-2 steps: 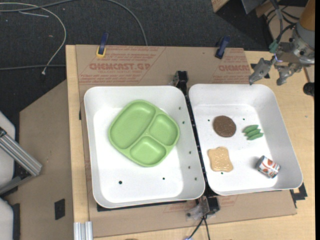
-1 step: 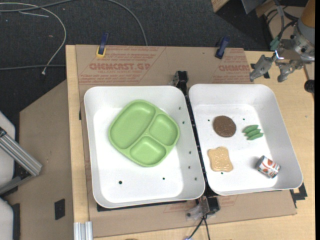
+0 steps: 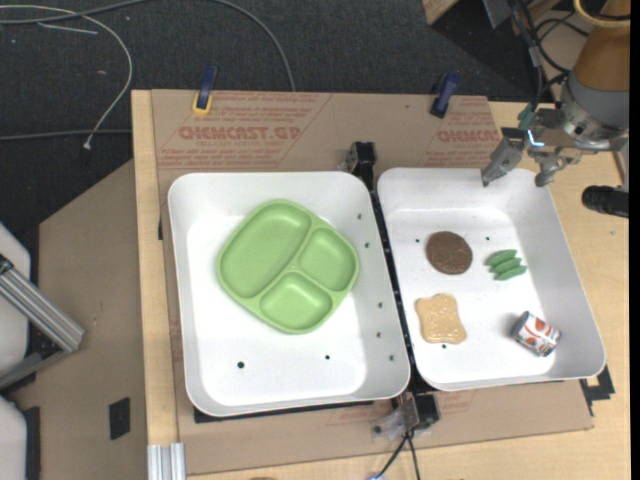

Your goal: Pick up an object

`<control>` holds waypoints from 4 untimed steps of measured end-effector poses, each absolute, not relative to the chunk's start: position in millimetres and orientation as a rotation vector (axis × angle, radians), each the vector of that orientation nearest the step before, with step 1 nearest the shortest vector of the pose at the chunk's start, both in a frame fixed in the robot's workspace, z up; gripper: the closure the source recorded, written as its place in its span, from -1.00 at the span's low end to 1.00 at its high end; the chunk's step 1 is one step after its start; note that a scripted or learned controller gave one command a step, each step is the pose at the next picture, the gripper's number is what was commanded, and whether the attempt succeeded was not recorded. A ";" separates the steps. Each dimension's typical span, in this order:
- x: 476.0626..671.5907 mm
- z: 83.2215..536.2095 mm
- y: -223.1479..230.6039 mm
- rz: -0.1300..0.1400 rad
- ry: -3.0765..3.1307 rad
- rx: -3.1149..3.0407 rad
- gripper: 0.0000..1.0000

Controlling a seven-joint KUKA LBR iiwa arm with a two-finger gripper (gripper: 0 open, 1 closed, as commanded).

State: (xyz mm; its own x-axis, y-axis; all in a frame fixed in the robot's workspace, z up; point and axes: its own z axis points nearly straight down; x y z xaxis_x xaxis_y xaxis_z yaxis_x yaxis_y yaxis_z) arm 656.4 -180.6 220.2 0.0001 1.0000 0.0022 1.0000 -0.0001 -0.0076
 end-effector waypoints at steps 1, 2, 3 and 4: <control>662.5 170.9 -172.5 0.003 -2.219 -2.216 -1.00; 659.9 127.9 -176.3 0.004 -2.219 -2.218 -1.00; 661.8 142.6 -176.2 -0.002 -2.224 -2.221 1.00; 664.9 187.2 -172.3 -0.005 -2.226 -2.223 1.00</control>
